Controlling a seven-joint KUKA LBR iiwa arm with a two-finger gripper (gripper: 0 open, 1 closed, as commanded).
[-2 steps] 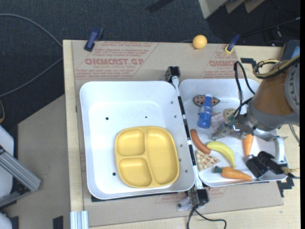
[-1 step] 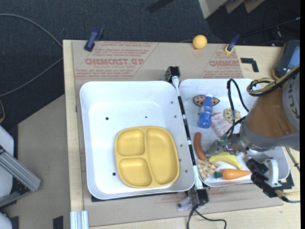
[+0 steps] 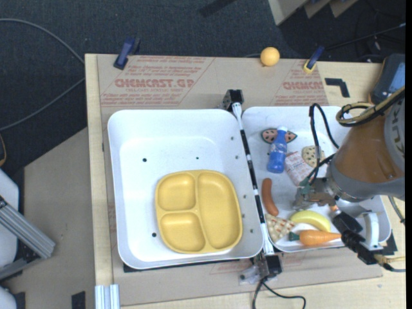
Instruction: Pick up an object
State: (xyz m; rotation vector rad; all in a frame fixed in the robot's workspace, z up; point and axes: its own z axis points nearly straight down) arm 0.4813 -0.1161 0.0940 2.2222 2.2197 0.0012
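Two red "CHEMCAST" prints (image 3: 154, 82) mark the bench board; gripper (image 3: 313, 195) grip state cannot be told.

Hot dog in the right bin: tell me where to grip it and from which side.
Grip the hot dog at its middle, coming straight down, fingers closing across its narrow width. It lies flat and lengthwise beside the bin's left wall, with bare floor on its right, so the wall-side finger has little room. A judgement only.
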